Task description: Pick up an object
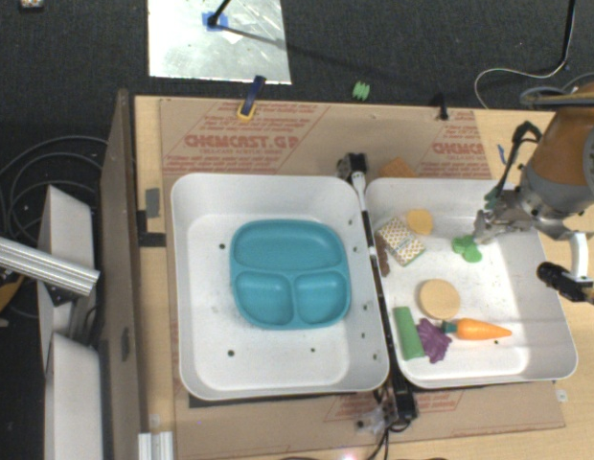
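Observation:
The right bin [546,286] holds several small items. A small green piece [467,249] lies near its middle, with my gripper [487,224] just above and to the right of it. An orange carrot [481,331], a purple bunch of grapes [432,339] and a green block [406,332] lie along the bin's front. A tan round disc [439,298] sits behind them. A speckled cracker [404,241] and a small yellow round piece [420,221] lie at the back left of the bin.
The left bin [196,257] holds a blue divided tray [289,272]. A dark ridge [372,247] runs between the two bins. The grey arm with its orange band [565,156] comes in over the right bin's far right corner. Cables [38,175] lie on the floor at left.

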Motion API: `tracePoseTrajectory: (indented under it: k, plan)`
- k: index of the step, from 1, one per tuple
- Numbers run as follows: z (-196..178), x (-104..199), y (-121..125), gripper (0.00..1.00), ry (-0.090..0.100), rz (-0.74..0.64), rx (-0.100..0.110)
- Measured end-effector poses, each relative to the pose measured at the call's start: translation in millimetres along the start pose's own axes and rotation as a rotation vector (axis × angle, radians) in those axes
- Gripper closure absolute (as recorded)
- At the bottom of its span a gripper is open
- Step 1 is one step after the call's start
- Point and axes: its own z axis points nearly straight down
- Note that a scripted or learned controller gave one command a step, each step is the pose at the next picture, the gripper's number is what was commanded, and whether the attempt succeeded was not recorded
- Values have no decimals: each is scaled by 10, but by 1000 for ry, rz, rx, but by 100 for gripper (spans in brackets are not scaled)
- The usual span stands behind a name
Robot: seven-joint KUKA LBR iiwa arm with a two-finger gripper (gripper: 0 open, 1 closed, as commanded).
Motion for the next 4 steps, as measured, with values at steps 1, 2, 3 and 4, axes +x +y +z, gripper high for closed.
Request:
tracePoseTrajectory:
  k: [1,2,3,4]
  plan:
    - [4,1,-1,0,0,0,1]
    - [224,7,12,0,1,-1,3]
    - [99,7,27,100,0,-3,-1]
    - [218,10,213,100,1,-2,0]
